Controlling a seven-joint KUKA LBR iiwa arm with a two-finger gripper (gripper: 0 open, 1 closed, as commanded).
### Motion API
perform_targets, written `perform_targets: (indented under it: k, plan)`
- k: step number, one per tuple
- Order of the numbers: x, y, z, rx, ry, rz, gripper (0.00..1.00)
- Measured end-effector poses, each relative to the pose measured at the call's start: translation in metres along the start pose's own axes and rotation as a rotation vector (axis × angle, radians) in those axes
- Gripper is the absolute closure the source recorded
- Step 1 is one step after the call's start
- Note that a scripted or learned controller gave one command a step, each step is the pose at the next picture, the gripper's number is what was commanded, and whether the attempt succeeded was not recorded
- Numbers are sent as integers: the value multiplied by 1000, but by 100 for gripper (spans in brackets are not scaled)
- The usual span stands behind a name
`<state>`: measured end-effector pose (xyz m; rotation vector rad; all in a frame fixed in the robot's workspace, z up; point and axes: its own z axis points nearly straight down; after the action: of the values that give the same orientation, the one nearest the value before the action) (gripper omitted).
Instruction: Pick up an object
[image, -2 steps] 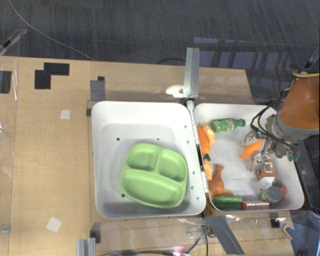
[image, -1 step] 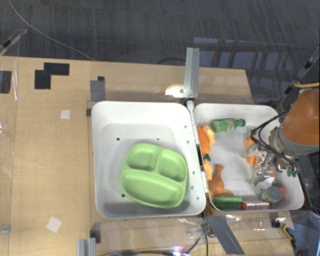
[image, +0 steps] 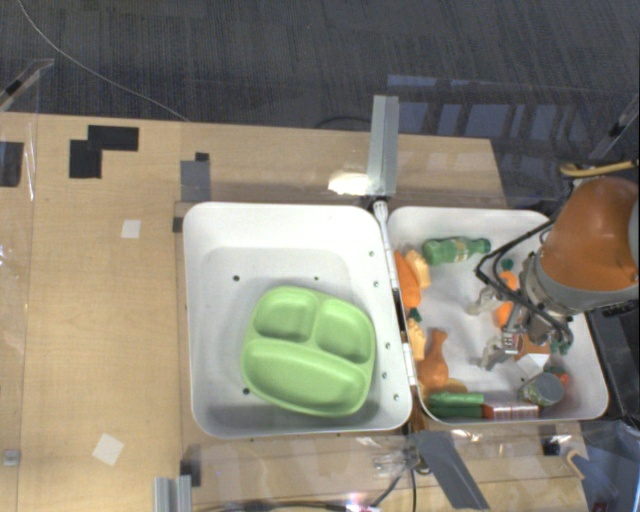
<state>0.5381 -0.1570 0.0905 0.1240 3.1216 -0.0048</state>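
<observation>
My gripper (image: 489, 327) hangs low over the middle of the right bin (image: 596, 398) and is open, one metal fingertip (image: 484, 298) toward the back and the other toward the front. A small orange piece (image: 507, 315) lies close by the wrist, between the two fingers; I cannot tell if they touch it. Around it lie a green bottle (image: 455, 248), orange food pieces (image: 408, 275), a brown gourd-shaped toy (image: 435, 360), a green cucumber (image: 456, 404), a red-brown bar (image: 516, 410) and a grey round object (image: 546, 388).
The left bin (image: 200, 300) holds a light green divided plate (image: 310, 348). A metal post (image: 384, 140) stands behind the seam between the bins. The arm's orange band (image: 596, 235) overhangs the right bin's right side.
</observation>
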Motion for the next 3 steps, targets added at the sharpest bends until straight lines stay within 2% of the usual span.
perform_targets:
  k: [1, 2, 3]
  plan:
    - [-23, 7, 1, 0, 2, -6, 0]
    - [-39, -33, 2, -1, 2, -454, 0]
    - [-44, -30, -13, 2, -14, -455, 100]
